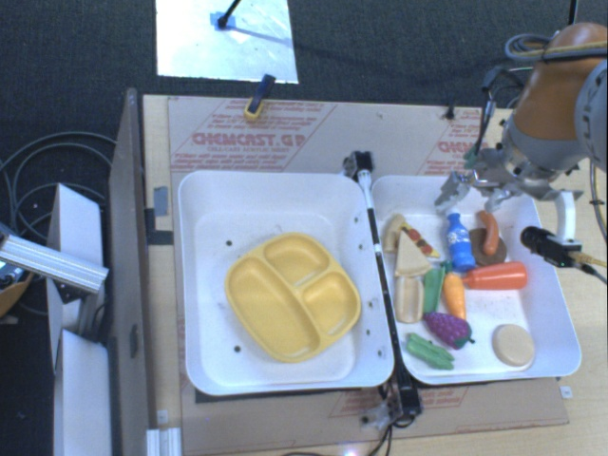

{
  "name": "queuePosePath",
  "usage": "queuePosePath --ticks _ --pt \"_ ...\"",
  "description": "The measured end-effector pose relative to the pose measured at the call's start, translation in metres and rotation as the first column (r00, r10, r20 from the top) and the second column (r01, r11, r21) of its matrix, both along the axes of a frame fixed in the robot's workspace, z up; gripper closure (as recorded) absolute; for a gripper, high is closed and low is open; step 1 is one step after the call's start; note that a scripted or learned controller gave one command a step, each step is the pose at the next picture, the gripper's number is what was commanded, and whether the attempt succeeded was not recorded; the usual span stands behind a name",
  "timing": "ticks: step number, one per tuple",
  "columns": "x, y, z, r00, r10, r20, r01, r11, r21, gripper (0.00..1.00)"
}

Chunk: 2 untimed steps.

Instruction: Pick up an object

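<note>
Yellow plastic is filling the left bin (204, 207): one divided tray (292, 295), nothing else. In the right bin (560, 350) I am counting one pizza slice (414, 252), one bread slice (408, 298), one pea pod (429, 351), one grape bunch (448, 329), one blue bottle (460, 243), two carrots (454, 294), one sausage (488, 233), one biscuit (514, 345). My gripper (478, 189) is hovering with its fingers spread and nothing between them, above the bin's far edge, near the bottle. I am judging the bottle nearest, so I should be centring over it and descending straight, keeping clear of the sausage.
</note>
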<state>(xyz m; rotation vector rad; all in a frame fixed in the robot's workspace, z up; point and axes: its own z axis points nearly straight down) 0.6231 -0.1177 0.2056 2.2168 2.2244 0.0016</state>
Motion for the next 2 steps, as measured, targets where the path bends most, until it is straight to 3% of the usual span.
queuePosePath --ticks 1,2 --pt "0.0053 -0.0049 -0.1014 1.000 -0.003 0.004 0.003 1.000 -0.002 0.00" --pt "0.0059 -0.0040 -0.0928 1.000 -0.002 0.004 0.002 1.000 0.000 1.00"
